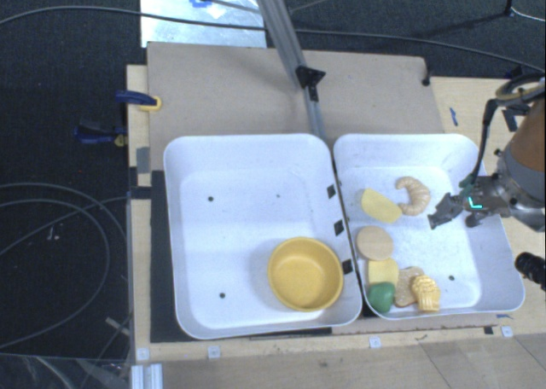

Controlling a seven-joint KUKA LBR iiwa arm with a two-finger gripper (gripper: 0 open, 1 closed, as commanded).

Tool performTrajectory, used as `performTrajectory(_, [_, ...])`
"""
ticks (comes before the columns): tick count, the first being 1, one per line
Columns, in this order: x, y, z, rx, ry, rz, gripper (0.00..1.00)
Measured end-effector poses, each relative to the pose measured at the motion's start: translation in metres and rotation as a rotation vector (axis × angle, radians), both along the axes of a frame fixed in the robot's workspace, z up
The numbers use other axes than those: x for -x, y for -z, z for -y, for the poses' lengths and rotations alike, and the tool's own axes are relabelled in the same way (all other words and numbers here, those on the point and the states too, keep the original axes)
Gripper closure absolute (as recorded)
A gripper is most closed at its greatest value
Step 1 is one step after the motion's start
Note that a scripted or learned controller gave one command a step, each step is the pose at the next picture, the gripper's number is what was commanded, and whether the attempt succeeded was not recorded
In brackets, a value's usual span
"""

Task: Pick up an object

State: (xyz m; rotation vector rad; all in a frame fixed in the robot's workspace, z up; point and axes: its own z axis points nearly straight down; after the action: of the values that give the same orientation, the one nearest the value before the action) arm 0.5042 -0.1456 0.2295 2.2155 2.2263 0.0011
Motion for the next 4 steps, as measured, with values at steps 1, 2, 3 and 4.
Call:
performTrajectory(1, [0.000,0.000,0.000,0.000,0.000,0.001,0.00])
performTrajectory(2, [0.006,0.043,-0.001,0.000,0.004,-0.001,0.00])
performTrajectory(3, [0.007,0.105,0.002,-0.001,0.004,-0.003,0.00])
performTrajectory(4, [0.007,0.141,0.002,-0.001,0.004,-0.002,0.00])
